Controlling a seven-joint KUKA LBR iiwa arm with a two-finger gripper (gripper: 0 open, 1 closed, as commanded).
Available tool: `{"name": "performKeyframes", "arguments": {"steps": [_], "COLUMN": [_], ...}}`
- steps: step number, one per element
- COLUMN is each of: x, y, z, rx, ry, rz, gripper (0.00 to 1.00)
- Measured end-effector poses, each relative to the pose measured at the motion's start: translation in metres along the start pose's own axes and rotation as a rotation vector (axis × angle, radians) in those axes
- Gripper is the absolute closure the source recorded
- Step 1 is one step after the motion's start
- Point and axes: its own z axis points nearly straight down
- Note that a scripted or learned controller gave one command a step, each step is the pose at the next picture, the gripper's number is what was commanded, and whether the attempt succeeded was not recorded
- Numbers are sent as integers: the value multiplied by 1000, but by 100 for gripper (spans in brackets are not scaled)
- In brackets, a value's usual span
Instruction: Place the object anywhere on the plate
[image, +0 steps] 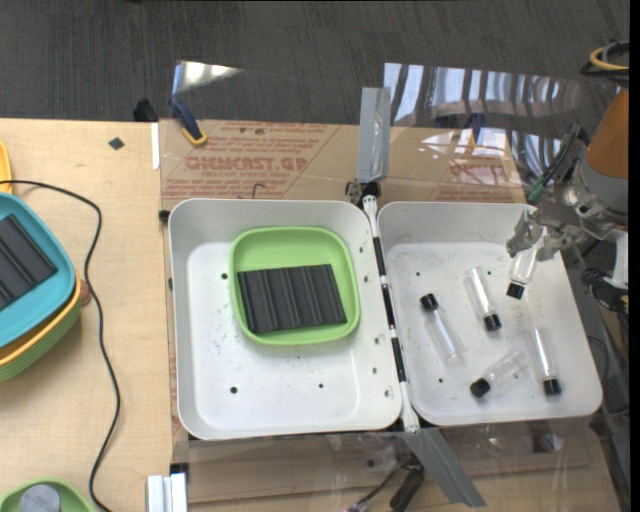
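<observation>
One clear vial hangs pinched in the claw above the right bin, apart from the green plate.

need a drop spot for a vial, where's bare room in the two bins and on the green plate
The green plate is mostly covered by its dark ribbed insert; just its rim is bare. The left bin is bare in front of the plate. The right bin is crowded: four vials in its middle and front. The hand holds a fifth vial.
</observation>
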Motion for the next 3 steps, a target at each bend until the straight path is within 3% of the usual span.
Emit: {"name": "performKeyframes", "arguments": {"steps": [1,2,3], "x": [0,-15,-8], "y": [0,-11,-1], "z": [0,-119,-233], "rx": [0,0,2], "ry": [0,-1,-1], "rz": [0,191,328], "gripper": [0,0,0]}}
